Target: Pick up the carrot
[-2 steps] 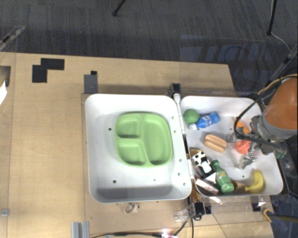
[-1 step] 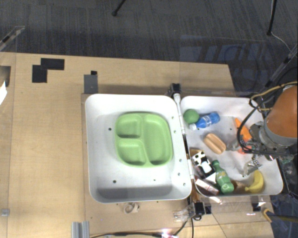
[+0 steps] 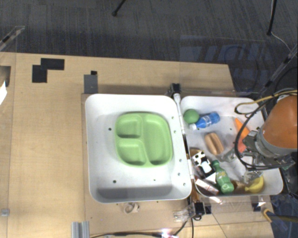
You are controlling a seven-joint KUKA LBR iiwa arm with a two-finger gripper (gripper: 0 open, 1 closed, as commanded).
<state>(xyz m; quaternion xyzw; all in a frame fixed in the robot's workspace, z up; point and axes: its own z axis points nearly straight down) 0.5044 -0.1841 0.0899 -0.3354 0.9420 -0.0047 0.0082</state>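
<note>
While my arm [image 3: 279, 128] reaches over the right bin [image 3: 223, 103], my hand [image 3: 247, 160] hangs low inside it, and I cannot tell its state. Just above my hand lies the carrot [image 3: 239, 126], partly behind my cables. Left of my hand sit a hot dog [image 3: 213, 143] and a green bottle [image 3: 222, 178]; a banana [image 3: 255, 185] lies just below.

A pale wooden desk [image 3: 46, 153] stands on dark grey carpet floor [image 3: 149, 28]. Black square marks [image 3: 46, 69] sit near its far left corner. Thin dark legs [image 3: 120, 6] cross the carpet.
</note>
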